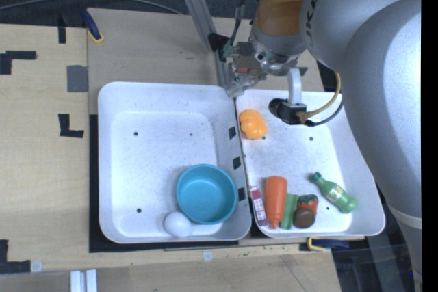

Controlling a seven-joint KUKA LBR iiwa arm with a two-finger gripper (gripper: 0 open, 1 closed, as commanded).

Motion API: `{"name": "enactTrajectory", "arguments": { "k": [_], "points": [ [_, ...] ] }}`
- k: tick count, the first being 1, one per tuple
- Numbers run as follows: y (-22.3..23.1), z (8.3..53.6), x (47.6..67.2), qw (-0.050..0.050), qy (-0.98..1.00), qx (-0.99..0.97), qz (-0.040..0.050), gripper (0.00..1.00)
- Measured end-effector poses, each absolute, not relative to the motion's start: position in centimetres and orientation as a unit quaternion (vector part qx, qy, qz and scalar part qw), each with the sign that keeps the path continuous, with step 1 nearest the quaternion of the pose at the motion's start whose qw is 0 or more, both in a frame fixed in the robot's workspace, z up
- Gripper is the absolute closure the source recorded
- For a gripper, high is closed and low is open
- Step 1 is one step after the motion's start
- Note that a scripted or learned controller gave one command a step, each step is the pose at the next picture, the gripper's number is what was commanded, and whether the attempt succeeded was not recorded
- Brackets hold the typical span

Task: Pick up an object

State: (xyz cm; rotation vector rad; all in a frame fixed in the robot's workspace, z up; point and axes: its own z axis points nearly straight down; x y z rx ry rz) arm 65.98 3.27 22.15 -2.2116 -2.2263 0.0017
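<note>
The right bin (345,147) holds an orange fruit-like piece (252,124) near its back left. Along its front lie a carrot (275,199), a small red and white pack (257,205), a green piece (290,210), a brown and red piece (306,210) and a green bottle (335,193). In the left bin (113,147) a blue bowl (205,193) sits at the front right, with a white egg-like ball (178,223) beside it. My gripper (238,81) hangs over the back edge between the two bins, a little behind the orange piece.
A grey metal bar (195,3) slants up from behind the bins. Black tape marks (68,125) and a grey patch (76,77) lie on the bench at left. The large grey arm covers the right side.
</note>
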Motion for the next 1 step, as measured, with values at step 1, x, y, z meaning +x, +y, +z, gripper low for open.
{"name": "enactTrajectory", "arguments": {
  "k": [1],
  "points": [
    [9.70,22.15,65.07,0.002,-0.710,-0.704,0.0005,1.00]
  ]
}}
